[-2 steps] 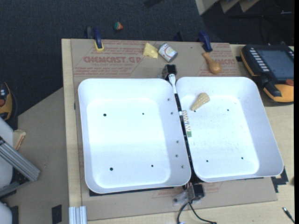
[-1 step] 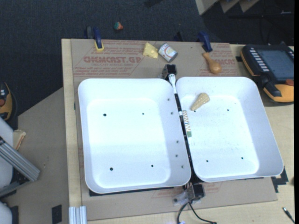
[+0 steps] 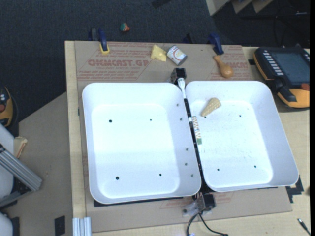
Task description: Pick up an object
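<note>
The one thing we can pick from a bin is the small tan cone (image 3: 211, 106), lying on its side in the right bin (image 3: 275, 132), near the upper left corner and close to the seam between the bins. We judge it light and fairly stiff — perhaps a toy ice-cream cone — with a ribbed surface that should give some grip. Its taper is the trouble: pads closing along the length could squeeze it out, so we would close across the wider end, square to its axis.

Nothing crowds it inside the bin; the left bin (image 3: 98, 146) lies just beside. On the bench (image 3: 78, 73) beyond the bins sit a yellow wedge (image 3: 158, 53), a small box (image 3: 176, 55) and a wooden piece (image 3: 223, 67). We cannot tell the tool's state here.
</note>
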Robot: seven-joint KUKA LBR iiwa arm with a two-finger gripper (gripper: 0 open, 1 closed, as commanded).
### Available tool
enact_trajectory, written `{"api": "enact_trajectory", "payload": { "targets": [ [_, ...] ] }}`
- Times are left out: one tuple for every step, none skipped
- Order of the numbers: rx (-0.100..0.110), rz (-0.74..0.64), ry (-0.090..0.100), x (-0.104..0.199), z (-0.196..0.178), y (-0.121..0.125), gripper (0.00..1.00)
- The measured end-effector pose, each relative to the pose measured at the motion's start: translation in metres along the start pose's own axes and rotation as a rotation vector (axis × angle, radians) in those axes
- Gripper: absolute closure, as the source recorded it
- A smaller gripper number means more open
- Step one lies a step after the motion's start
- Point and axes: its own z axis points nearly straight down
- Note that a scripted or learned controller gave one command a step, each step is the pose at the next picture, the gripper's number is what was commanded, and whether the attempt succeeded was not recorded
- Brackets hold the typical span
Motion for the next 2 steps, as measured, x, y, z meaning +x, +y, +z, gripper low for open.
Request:
{"api": "enact_trajectory", "payload": {
  "targets": [
    [-0.005, 0.000, -0.002, 0.000, -0.011, 0.001, 1.00],
    [-0.010, 0.000, -0.004, 0.000, -0.021, 0.002, 1.00]
  ]
}}
